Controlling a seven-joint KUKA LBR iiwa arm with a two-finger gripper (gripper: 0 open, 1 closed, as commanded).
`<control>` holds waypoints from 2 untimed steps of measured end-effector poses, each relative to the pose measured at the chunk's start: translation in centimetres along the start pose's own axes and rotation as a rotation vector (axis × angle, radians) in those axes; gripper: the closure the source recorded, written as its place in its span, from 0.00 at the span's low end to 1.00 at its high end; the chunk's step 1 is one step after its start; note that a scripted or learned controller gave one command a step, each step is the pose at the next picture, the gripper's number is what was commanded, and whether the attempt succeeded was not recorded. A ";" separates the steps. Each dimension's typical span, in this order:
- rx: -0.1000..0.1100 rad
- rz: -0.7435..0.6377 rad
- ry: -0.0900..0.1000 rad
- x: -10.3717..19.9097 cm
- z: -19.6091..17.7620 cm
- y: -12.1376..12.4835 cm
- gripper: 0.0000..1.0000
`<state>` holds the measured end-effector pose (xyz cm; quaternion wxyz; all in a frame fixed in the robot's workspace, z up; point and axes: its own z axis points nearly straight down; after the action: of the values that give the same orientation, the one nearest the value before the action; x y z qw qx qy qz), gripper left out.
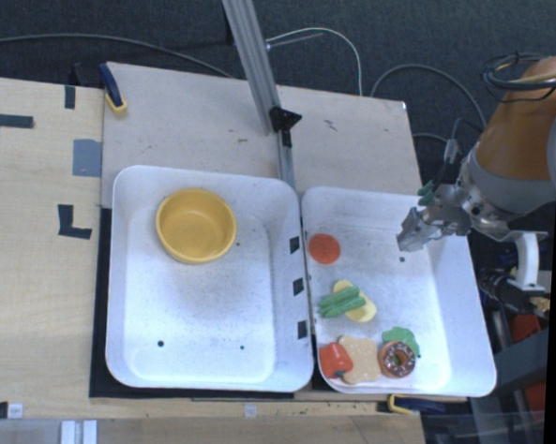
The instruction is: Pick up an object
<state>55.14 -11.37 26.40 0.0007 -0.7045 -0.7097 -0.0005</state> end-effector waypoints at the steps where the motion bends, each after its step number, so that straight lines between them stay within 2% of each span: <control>1: 0.001 0.001 -0.001 5.1 -0.1 1.1 1.00; 2: 0.002 0.001 0.000 10.0 0.2 1.2 1.00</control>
<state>56.26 -1.41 26.18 0.0011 -0.7050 -0.7092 0.0002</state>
